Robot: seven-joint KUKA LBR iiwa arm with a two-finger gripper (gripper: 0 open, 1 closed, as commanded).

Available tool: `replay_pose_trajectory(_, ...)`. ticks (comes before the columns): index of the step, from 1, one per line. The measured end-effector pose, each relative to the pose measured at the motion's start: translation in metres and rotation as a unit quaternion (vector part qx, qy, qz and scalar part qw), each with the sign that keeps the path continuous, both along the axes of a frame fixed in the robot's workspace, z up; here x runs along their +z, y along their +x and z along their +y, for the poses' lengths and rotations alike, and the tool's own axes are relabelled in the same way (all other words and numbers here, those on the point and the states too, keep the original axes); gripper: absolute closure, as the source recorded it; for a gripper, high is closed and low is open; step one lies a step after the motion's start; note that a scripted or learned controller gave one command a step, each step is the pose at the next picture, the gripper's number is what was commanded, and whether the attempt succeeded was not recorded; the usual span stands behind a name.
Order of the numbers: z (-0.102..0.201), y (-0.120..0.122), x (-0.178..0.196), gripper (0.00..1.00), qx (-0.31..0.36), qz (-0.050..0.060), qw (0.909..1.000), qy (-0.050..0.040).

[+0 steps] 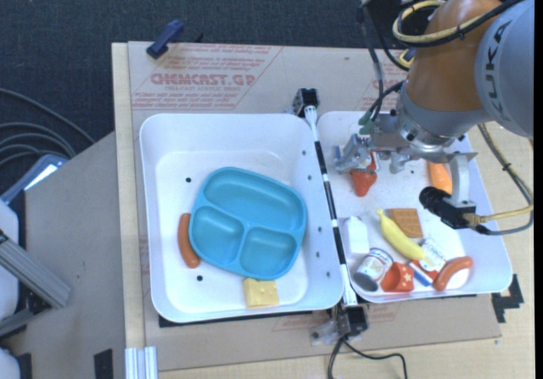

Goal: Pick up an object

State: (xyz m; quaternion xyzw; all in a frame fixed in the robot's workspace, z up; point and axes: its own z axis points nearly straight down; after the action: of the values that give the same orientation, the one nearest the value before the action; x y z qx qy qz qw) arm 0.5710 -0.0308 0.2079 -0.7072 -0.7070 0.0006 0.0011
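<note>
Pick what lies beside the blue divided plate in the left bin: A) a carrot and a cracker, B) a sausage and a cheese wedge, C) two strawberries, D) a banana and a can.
B: the sausage lies along the blue divided plate's left edge and the cheese wedge just below it, both in the left bin.

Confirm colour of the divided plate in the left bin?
Light blue plate, clearest in the camera view.

Glossy blue plastic tray (248, 223), smooth white plastic bins (161, 199), matt cardboard sheet (204, 80)

"CHEMCAST GP" on cardboard sheet (204, 79)
</note>
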Motion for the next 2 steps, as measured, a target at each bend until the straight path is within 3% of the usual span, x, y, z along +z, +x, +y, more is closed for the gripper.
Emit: replay_pose_trajectory(2,0.0,0.0,0.0,0.0,0.0,0.0,1.0,0.0)
